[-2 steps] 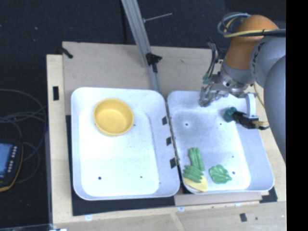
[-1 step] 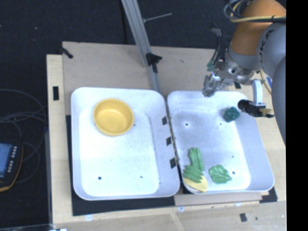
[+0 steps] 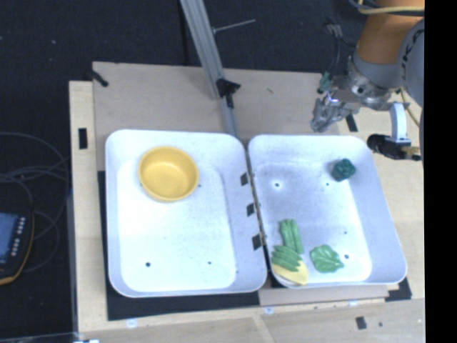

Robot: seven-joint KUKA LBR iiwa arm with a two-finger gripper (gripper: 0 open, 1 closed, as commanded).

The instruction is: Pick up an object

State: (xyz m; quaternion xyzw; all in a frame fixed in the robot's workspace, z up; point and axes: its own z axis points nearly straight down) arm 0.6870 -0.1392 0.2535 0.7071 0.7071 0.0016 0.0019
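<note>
my claw (image 3: 327,114) hangs above the far edge of the right bin (image 3: 371,206), just outside its rim and over the bare table (image 3: 157,91), with my orange-banded arm (image 3: 389,27) reaching in from the right. nothing sits in the claw; at this slant it is small and blurred, and i cannot tell whether it is spread or pressed together. below me the right bin offers three candidates: a dark green lump (image 3: 343,168) near the far right corner, the closest of them to the claw though still apart from it; a green ridged piece (image 3: 289,243) lying toward the near left corner, its end touching or overlapping a yellow-and-white piece (image 3: 293,271) at the rim, possibly one toy rather than two; and a leaf-like green piece (image 3: 326,259) just beside those. the left bin (image 3: 128,213) holds a yellow bowl (image 3: 168,173), upright, well apart from me. by my reckoning the pick has hardly begun: no object is lifted, none is touched, and every one rests on its bin floor. what is left is the whole of it: choosing a target, moving over it, descending, closing and raising it clear.
</note>
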